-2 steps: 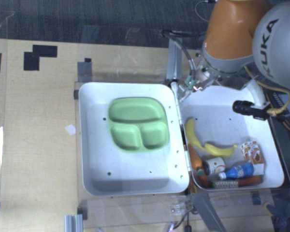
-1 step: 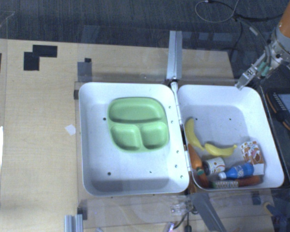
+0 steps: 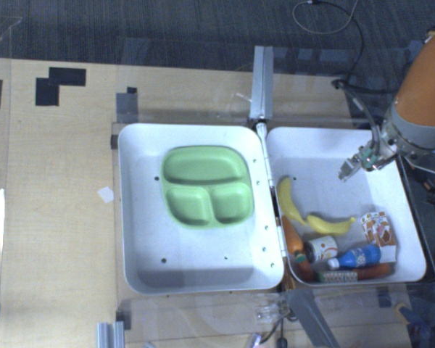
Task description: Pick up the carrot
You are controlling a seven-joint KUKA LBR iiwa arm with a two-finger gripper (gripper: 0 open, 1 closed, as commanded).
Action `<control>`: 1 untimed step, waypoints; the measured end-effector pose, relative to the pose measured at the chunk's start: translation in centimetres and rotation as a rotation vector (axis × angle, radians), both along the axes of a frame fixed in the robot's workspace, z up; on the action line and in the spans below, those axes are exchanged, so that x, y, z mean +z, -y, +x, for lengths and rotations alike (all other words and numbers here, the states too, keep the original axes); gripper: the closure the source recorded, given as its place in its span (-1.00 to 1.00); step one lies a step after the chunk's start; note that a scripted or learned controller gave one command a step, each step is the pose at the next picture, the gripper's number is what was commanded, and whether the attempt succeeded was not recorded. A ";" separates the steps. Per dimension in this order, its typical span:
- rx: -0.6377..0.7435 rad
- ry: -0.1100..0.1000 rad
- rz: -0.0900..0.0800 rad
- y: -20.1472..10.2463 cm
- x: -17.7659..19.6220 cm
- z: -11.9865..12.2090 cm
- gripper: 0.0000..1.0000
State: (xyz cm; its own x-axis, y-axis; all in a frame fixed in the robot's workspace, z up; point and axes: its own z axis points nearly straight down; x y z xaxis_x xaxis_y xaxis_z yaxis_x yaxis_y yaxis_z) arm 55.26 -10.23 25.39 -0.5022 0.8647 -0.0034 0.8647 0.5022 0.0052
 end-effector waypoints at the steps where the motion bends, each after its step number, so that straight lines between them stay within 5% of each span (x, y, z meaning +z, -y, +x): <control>1: 0.060 0.005 -0.003 5.0 13.0 -1.9 1.00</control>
